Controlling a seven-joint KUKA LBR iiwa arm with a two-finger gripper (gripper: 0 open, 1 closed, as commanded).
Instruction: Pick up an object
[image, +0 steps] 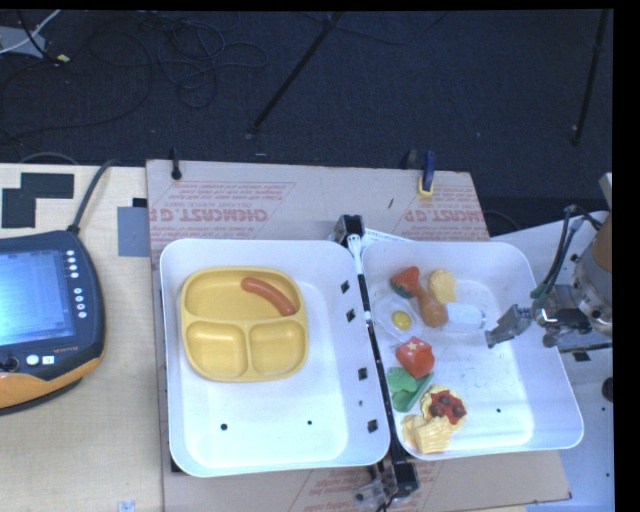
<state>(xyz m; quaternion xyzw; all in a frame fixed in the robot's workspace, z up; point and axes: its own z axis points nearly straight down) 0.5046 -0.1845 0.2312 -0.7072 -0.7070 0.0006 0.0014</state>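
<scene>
The right bin (520, 420) holds several toy foods along its left side: a red and green piece (405, 281), a yellow piece (442, 285), a brown drumstick (432, 309), a fried egg (401, 321), a red block (415, 356), a green leaf (404, 389) and a yellow piece with red topping (438, 417). A clear plastic cup (466, 316) lies beside the drumstick. My gripper (503, 329) hangs over the right half of this bin, just right of the cup, apart from the foods. I see nothing held in it.
The left bin (260, 430) carries a yellow divided plate (243, 345) with a sausage (270, 292) in its top section. A black divider (365, 340) runs between the bins. A teach pendant (40, 310) lies at the far left.
</scene>
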